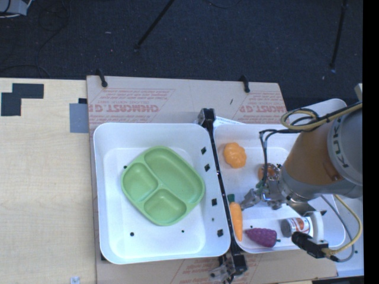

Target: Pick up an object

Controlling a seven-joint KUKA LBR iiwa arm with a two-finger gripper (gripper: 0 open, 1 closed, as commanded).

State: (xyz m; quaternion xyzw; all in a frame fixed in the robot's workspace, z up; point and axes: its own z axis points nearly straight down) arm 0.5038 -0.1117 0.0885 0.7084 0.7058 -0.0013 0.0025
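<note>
My gripper hangs low over the middle of the right bin, at the end of the grey and orange arm that comes in from the right. An orange carrot lies just to its lower left, along the bin's left wall. A purple lumpy object rests below it near the front wall. A round orange fruit sits at the bin's back left. A small white bottle with a red label lies at the front right, partly under the arm. I see nothing held.
The left bin holds a green divided plate. A black divider runs between the two bins. Cables loop over the arm's upper side. Bare bench lies to the far left.
</note>
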